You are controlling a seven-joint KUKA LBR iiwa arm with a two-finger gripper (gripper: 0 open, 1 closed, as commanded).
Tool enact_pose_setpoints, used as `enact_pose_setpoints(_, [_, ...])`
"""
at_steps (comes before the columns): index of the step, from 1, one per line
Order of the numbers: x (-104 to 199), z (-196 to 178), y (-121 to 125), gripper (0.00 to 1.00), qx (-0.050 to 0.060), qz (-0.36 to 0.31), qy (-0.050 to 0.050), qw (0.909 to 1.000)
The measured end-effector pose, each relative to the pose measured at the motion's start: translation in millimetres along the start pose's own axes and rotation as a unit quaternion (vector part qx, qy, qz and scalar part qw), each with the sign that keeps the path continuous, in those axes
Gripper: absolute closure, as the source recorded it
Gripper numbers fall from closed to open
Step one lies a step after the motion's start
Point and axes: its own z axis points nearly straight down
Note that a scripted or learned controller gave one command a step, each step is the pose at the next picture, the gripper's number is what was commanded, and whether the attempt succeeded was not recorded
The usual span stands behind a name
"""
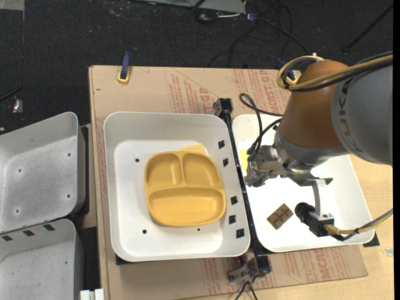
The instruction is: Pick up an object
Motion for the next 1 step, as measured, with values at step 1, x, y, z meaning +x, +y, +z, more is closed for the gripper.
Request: enact_pose_setpoints(1, [64.7, -3.2, -4.6, 1.00, 0.001, -0.001, 0.000, 1.0000])
